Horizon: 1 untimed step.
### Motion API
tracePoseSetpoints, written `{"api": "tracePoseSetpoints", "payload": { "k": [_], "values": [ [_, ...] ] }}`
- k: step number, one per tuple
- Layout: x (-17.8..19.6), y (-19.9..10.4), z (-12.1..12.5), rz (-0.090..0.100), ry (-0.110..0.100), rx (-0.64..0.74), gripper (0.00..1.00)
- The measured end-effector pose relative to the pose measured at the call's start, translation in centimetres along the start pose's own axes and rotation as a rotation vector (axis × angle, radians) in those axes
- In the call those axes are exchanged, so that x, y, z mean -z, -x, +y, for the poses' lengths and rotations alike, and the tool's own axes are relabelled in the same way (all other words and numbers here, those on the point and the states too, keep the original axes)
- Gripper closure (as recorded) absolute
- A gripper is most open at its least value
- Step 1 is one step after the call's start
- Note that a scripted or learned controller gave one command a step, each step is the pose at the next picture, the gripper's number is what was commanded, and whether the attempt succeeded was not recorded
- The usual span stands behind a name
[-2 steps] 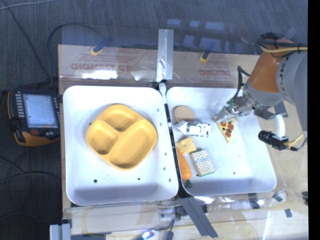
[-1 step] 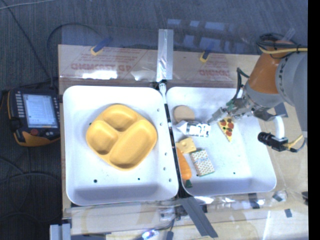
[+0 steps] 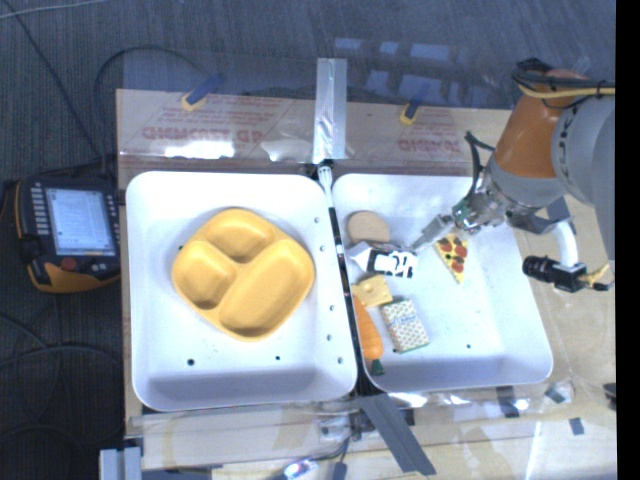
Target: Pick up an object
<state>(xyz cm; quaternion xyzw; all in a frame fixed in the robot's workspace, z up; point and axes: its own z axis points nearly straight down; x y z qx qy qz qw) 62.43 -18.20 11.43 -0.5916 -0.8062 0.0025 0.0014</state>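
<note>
My gripper (image 3: 463, 216) hangs over the upper middle of the right bin (image 3: 500, 348), at the end of the orange-banded wrist (image 3: 525, 143). Directly below it lies a toy pizza slice (image 3: 455, 255), its tip pointing to the front; whether they touch is unclear. A thin grey piece (image 3: 428, 232) slants from the gripper towards the left. Left of that lie a brown bun (image 3: 368, 227) and a black-and-white object (image 3: 390, 263).
A yellow cheese wedge (image 3: 373, 291), an orange carrot (image 3: 369, 335) and a checkered pale block (image 3: 405, 325) lie at the right bin's front left. The left bin (image 3: 160, 368) holds a yellow sectioned plate (image 3: 243, 271). A tablet (image 3: 70, 223) sits off the bench at left.
</note>
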Motion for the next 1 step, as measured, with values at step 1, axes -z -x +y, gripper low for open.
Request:
{"api": "tracePoseSetpoints", "payload": {
  "k": [1],
  "values": [
    [10.07, 1.13, 4.33, 0.001, 0.003, 0.034, 0.00]
  ]
}}
